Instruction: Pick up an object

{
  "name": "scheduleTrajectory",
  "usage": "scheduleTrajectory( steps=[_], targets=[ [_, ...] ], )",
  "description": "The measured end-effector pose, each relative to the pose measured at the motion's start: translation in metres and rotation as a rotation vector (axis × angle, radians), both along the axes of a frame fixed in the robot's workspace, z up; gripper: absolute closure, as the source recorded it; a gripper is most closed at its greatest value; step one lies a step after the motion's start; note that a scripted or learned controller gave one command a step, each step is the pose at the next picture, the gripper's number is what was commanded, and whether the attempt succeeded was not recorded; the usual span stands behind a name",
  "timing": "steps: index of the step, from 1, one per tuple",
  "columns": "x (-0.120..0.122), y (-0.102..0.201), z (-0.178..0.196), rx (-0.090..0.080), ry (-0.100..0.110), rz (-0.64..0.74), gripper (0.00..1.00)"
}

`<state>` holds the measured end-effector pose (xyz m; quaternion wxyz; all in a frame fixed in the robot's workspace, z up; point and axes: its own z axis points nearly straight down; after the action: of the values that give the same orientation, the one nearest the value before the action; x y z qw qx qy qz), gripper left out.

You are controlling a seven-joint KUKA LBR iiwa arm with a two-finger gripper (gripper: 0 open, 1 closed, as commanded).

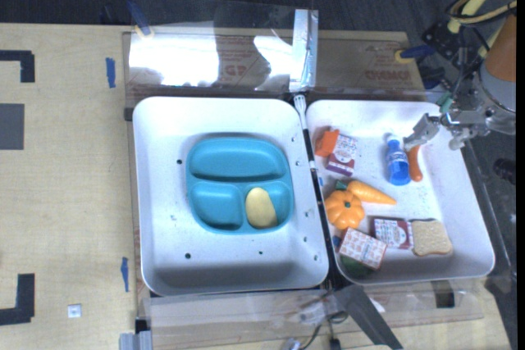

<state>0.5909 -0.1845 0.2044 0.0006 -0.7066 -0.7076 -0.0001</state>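
The grey arm [500,78] reaches in from the right with its wrist angled leftward, and the gripper [436,134] hangs low with its two fingers spread apart, holding nothing

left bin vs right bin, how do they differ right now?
The left bin bears a blue divided plate with one yellow item in a lower compartment; the right bin bears many loose small items, among them a carrot, a blue bottle and a bread slice. The gripper is over the right bin's far side, not the left bin. Both are shallow, white and side by side.
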Motion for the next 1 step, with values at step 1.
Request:
scheduleTrajectory(
  steps=[1],
  targets=[
    [-0.0007,-0.0066,-0.1168,-0.002,-0.007,-0.057,0.00]
  ],
)
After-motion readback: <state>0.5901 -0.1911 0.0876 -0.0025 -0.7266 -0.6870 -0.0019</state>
